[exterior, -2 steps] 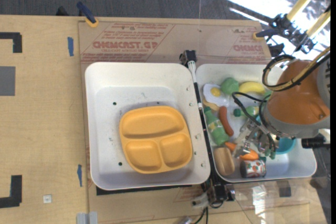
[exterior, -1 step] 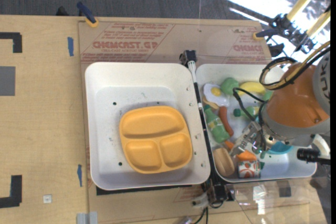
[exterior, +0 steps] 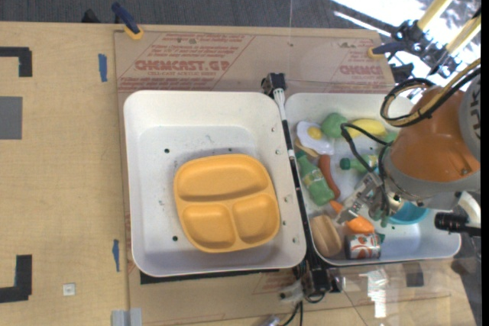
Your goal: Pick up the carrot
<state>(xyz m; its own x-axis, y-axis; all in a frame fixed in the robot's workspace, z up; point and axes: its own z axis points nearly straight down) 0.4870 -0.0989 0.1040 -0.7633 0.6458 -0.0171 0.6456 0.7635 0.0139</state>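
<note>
- Nearest the front edge, one orange-and-white can [exterior: 364, 245] lies in the right bin [exterior: 439, 244], with one tan bun [exterior: 326, 235] just to its left.
- Two shallow white bins stand side by side on the wooden bench [exterior: 61, 164], their inner walls touching.
- Left bin [exterior: 153, 111]: one yellow-orange plate [exterior: 227, 201] with three compartments, set flat at the middle of the floor.
- Right bin, far end: one fried egg [exterior: 312, 135], one green pepper [exterior: 333, 124] and one yellow piece [exterior: 367, 127], in a row from left to right.
- Right bin, left half: one green packet [exterior: 312, 179] and, just to its right, one carrot [exterior: 329, 174], slender and orange-red, lying lengthwise on the floor.
- One small orange piece [exterior: 359, 225] sits just behind the can; one blue bowl [exterior: 409, 211] lies partly under the arm.
- One arm [exterior: 432, 145] reaches in from the right, its orange band over the right bin and its wrist angled down and leftward.
- One gripper [exterior: 365, 198] hangs low, just right of the carrot's near end; how wide it stands cannot be told, and nothing is seen held in it.
</note>
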